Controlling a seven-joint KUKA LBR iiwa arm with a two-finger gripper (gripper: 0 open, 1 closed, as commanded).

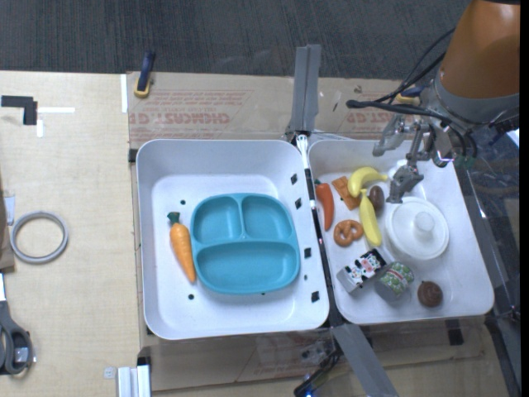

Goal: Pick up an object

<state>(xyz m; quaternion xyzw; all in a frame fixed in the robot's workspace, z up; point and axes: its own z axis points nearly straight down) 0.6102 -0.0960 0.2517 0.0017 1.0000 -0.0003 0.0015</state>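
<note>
**Hand hovers over the right bin's toy food**

The hand (405, 176) hangs above the upper part of the right bin (463, 300), its metal fingers pointing down over the yellow banana (368, 209); whether they are apart or together cannot be told at this slant, and nothing shows between them.

The banana is a curved, bright yellow toy, and it lies between an orange-red pepper-like piece (325, 205) and a round white lidded pot (417, 228). Just beside it sit a small brown pretzel (348, 232) and a dark brown oval (377, 196). Nearer the bin's front edge lie a black-and-white cow-patterned carton (362, 270), a green-labelled can (395, 279) and a brown round lump (430, 294).

In the left bin (157, 304), a teal divided plate (245, 243) lies flat with an orange carrot (182, 247) touching its left rim.

A grey tape roll (37, 236) rests on the desk (66, 164), well apart from both bins.
</note>
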